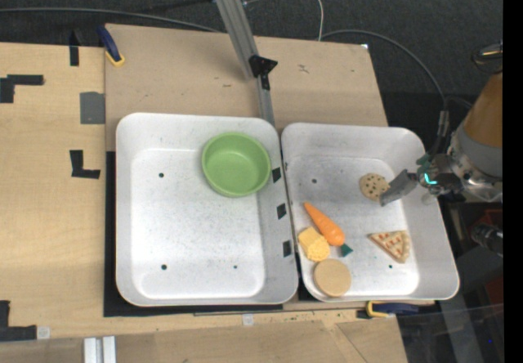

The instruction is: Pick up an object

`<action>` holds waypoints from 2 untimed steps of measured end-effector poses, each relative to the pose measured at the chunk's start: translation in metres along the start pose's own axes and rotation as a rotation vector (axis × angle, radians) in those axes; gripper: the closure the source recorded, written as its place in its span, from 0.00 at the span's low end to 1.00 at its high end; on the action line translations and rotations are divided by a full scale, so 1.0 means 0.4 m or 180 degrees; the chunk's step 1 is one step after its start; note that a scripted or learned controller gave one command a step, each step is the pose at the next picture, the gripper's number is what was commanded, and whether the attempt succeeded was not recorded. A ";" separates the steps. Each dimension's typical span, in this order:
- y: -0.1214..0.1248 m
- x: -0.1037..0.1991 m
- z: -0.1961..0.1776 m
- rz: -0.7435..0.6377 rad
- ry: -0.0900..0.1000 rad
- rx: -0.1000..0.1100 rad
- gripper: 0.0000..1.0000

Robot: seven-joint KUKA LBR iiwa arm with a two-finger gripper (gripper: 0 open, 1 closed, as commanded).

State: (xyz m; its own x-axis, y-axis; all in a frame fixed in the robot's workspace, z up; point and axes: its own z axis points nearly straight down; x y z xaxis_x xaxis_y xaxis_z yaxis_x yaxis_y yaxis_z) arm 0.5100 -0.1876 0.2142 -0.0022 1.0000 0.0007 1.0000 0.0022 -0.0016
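I have the gripper [398, 188] hanging just right of the cookie [373, 185], presumably lining up a grab, though I cannot tell its state.

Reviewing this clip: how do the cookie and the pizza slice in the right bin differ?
The cookie is round, pale tan with dark chips; the pizza slice is a triangle, orange-red with a light crust edge. The cookie lies higher in the view, just left of the gripper; the pizza slice lies lower, nearer the right bin's front right corner. Both are flat toy foods lying in the same bin.
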 end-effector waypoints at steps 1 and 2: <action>-0.011 0.008 0.160 0.0004 0.0005 0.0022 0.00; -0.001 0.002 0.313 0.0002 -0.0006 -0.0001 0.00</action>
State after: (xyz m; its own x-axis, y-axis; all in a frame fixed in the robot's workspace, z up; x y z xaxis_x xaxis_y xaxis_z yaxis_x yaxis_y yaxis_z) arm 0.5095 -0.1867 0.0892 -0.0016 1.0000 -0.0012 1.0000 0.0016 -0.0013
